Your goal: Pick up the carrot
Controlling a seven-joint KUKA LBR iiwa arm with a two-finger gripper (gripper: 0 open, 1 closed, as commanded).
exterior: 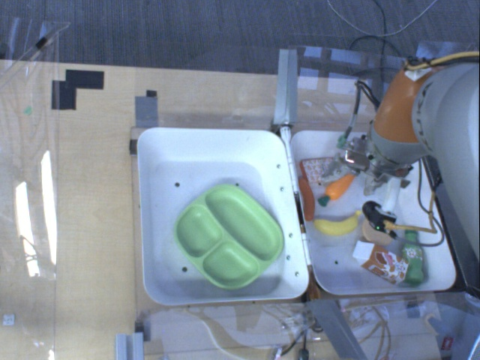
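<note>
Carrot (340,187) lies tilted in right bin (442,272), right of centre frame, above banana (337,225). Jaws (367,165) just beside its upper end; spread or pressed together, can't tell.

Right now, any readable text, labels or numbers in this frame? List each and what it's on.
No text is legible in the camera view.
Red-and-white packet at the back of the right bin: printed, too blurred to read.
Orange-brown packet at the front of that bin: printed, too small to read.
Green bottle beside it: label unreadable.
Black marks on the bench: plain shapes, not letters.
Green divided plate, carrot, banana: no markings visible.
</note>
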